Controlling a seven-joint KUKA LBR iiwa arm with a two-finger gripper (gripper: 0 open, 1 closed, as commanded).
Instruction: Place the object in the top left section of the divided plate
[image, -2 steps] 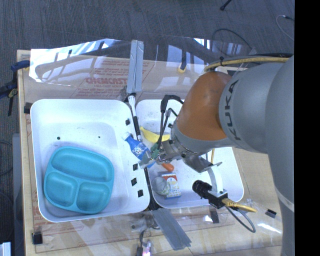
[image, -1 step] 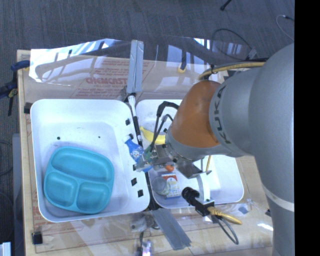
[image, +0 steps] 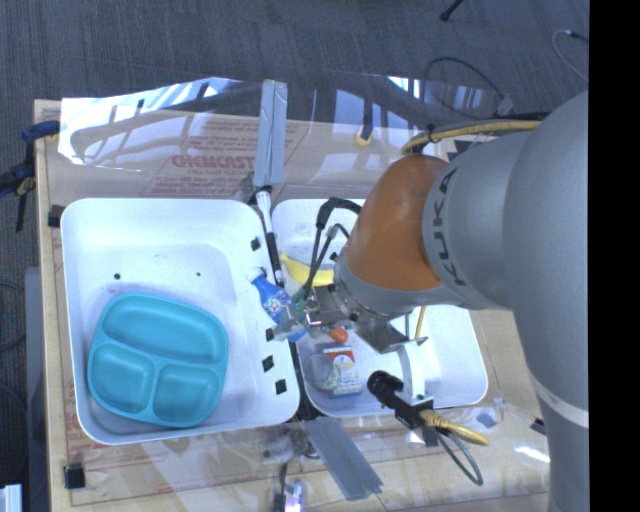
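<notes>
Divided plate (image: 157, 358) in left bin (image: 150, 225) far left of gripper (image: 300, 318), free bin floor around it, finger state unclear, "KUKA" on arm (image: 470, 230).

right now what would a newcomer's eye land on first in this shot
The big grey arm with its orange band dominates, reaching in from the right and hanging over the right bin. Next comes the bright blue divided plate, lying low in the left bin with nothing in its sections. Under the arm, small cluttered items sit in the right bin, among them a yellow piece.
</notes>
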